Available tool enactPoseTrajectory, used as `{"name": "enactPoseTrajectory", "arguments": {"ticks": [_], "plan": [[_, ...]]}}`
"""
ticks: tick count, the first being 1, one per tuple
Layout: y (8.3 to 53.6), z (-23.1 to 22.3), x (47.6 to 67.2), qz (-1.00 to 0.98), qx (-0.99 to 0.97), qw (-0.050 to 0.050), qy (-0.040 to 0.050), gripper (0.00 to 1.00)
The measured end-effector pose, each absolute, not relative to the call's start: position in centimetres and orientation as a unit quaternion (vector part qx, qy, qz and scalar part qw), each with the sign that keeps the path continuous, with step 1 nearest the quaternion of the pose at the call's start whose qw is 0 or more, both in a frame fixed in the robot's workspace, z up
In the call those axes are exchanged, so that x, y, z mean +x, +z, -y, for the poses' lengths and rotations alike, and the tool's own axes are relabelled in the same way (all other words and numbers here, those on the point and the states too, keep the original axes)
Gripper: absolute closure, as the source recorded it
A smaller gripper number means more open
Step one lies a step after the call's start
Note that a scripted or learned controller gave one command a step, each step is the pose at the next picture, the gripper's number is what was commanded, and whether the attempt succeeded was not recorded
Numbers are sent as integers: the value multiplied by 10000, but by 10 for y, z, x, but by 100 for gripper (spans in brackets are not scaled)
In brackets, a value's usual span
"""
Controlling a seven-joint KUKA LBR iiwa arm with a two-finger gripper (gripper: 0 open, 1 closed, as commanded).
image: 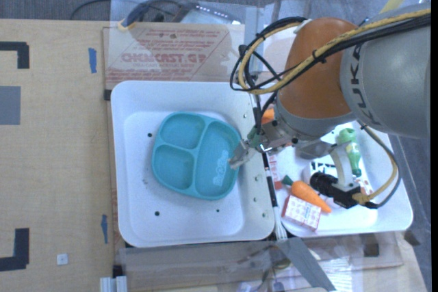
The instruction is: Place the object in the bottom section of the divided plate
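Note:
A teal divided plate (186,150) with three sections lies in the middle of the left white bin (137,215). My gripper (239,156) reaches in from the right and hangs just over the plate's right rim, beside its large right-hand section. No object shows clearly at the gripper's tip, which is small and partly hidden by the wrist. All three plate sections look bare.
The right bin (393,215) holds a carrot (309,193), a red and white box (302,212) and a green bottle (350,150). A small orange item (268,115) peeks out under the wrist. A printed plastic sheet (168,55) lies behind the left bin.

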State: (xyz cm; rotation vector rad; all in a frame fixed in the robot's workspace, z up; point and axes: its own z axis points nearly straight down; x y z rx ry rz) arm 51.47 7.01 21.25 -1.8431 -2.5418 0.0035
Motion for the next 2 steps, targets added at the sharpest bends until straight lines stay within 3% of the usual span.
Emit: {"name": "enactPoseTrajectory", "arguments": {"ticks": [2], "plan": [[213,-70,515,8096,-5870,9,11,0]]}}
